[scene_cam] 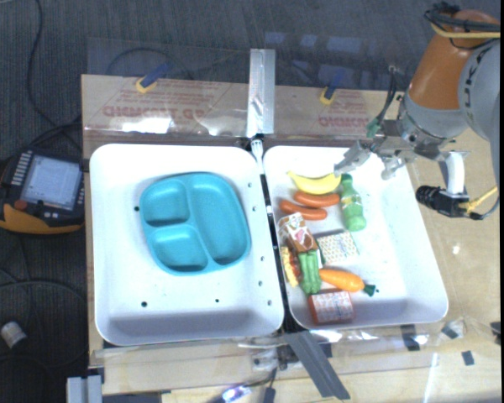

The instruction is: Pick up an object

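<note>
The right bin point(420, 250) holds a pile of toy food. A yellow banana point(313, 180) lies at the top, with two orange sausages point(317, 200) under it and a green bottle point(351, 206) beside them. Lower down are a colourful snack packet point(296, 230), a patterned box point(337, 246), a green vegetable point(308, 272), a carrot point(346, 280) and a red can point(330, 307). My gripper point(371, 163) hangs over the bin's far edge, just right of the banana and above the bottle. It is open, with nothing between its fingers.
The left bin point(118, 292) holds a blue divided plate point(193, 221). A metal divider strip point(261, 91) stands behind the bins' shared wall. A handheld pendant point(42, 191) lies on the floor at the left. The right bin's right half shows bare white floor.
</note>
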`<action>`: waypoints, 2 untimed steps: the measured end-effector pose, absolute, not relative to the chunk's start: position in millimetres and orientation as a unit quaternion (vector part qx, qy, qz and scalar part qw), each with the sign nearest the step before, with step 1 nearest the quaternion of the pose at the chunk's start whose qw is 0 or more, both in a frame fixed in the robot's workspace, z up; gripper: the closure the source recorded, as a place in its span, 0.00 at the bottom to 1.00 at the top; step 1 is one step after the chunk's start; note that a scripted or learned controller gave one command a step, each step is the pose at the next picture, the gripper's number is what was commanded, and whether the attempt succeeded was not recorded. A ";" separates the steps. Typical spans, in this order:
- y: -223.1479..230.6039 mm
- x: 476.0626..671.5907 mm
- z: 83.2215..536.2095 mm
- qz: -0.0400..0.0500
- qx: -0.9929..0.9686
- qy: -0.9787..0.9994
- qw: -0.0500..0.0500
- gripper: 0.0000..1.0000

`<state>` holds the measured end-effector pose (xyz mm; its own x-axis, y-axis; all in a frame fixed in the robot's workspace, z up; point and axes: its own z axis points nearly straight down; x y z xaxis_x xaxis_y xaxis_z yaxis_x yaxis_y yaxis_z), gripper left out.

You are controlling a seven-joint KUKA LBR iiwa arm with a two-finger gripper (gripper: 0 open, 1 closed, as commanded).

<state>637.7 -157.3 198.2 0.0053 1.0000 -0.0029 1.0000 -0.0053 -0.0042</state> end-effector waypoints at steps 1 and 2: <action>-171.7 667.0 88.2 0.000 -0.713 -0.701 -0.004 0.00; -171.0 668.2 100.0 0.000 -0.712 -0.702 -0.006 1.00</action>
<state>668.2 -171.0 100.0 0.0149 0.9999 -0.0086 0.9998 -0.0148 0.0093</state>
